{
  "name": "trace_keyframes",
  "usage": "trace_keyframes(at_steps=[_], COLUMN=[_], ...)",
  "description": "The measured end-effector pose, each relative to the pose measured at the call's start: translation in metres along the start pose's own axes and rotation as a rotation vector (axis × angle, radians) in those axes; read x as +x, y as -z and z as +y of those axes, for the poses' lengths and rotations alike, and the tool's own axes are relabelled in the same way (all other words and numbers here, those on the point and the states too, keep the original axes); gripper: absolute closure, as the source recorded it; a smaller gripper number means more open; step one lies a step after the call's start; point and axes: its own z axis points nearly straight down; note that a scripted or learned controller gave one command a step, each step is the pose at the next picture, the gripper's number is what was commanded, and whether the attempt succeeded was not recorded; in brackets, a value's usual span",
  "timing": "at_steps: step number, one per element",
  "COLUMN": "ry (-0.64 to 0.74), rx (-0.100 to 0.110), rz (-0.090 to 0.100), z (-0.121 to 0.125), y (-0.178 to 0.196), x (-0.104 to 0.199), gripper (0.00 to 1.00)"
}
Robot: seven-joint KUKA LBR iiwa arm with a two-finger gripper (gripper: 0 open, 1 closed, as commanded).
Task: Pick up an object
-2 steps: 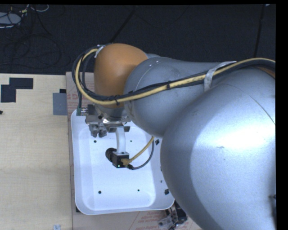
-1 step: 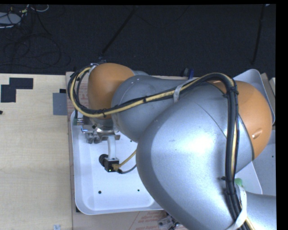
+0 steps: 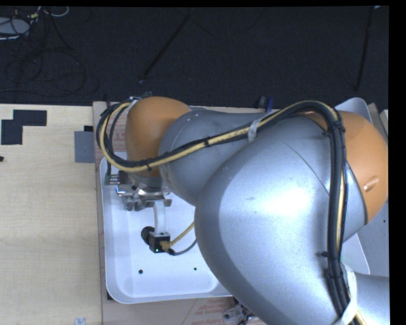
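Note:
My gripper hangs low over the back left part of the left white bin, close to the bin's left wall. Its metal body sits just under the orange wrist band. The grey arm reaches in from the right and hides most of the left bin and nearly all of the right bin. The strip of the left bin's floor that shows is white with two small dark dots.
A pale wooden bench top spreads to the left of the bins, with black and grey patches near its back edge. Behind the bench lies a dark floor with loose cables. Cardboard shows below the bin's front rim.

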Motion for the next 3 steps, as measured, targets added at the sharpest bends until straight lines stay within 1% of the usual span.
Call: trace_keyframes(at_steps=[1, 2, 3], ry=[0.000, 0.006, 0.008], rx=[-0.015, -0.002, -0.005], rz=[0.006, 0.000, 0.001], z=[-0.012, 0.023, 0.033], y=[0.161, 0.104, 0.116], x=[-0.018, 0.002, 0.002], gripper=[1.00, 1.00, 1.00])
